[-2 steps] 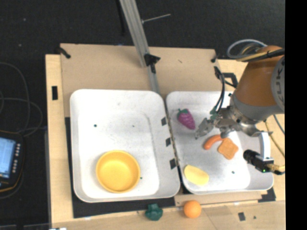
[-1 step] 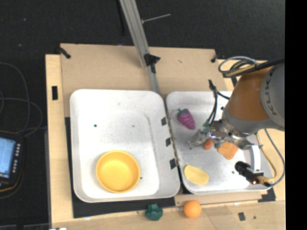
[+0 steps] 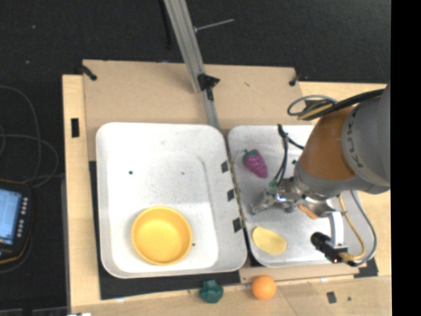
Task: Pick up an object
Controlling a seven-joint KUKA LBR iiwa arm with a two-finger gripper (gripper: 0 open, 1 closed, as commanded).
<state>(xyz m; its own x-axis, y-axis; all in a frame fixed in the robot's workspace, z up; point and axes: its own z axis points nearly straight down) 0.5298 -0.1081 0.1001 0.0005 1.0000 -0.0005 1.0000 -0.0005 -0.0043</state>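
Jaws (image 3: 263, 203), state unclear, sit between the purple fruit (image 3: 255, 162) at 12 o'clock, stem up, and the yellow piece (image 3: 269, 240) at 6, long axis 10-to-4.

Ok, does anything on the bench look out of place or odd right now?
Two things lie outside the bins: an orange ball and a small green object sit on the bench's front edge, below the right bin and left bin.

Gripper (image 3: 260, 205) low in right bin (image 3: 289, 259), yellow bowl (image 3: 162, 235) in left bin (image 3: 151, 143)
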